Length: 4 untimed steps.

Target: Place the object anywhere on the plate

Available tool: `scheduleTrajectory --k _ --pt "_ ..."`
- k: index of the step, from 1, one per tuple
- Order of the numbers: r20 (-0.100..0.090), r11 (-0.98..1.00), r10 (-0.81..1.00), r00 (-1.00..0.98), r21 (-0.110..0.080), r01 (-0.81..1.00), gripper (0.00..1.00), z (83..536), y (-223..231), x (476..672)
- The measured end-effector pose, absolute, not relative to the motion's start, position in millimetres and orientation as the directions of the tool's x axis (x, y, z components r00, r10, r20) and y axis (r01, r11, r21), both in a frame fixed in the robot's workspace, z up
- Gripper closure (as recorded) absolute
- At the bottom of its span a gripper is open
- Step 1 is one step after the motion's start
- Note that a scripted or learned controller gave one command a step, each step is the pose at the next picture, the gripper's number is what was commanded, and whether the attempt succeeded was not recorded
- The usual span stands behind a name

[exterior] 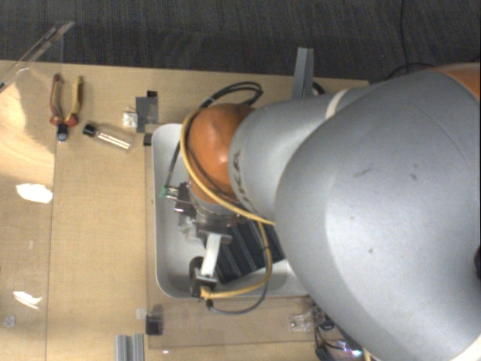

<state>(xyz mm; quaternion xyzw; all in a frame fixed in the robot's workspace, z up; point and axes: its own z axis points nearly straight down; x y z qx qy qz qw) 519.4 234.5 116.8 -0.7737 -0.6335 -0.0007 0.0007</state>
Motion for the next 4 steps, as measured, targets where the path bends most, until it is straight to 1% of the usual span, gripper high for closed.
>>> scheduleTrajectory --k 1,2,3,4 --pt "0.002 0.232 0.973 -0.232 0.007 0.973 1.00 206.2 208.7 533.6" --pt "0.001 0.230 0.973 -0.230 0.005 0.973 1.00 238.9 224.2 584.2" --pt "-0.001 0.579 0.816 -0.579 0.004 0.816 1.00 199.7 224.5 647.1" --pt "-0.001 0.805 0.594 -0.805 0.002 0.594 1.00 144.5 223.4 667.3"
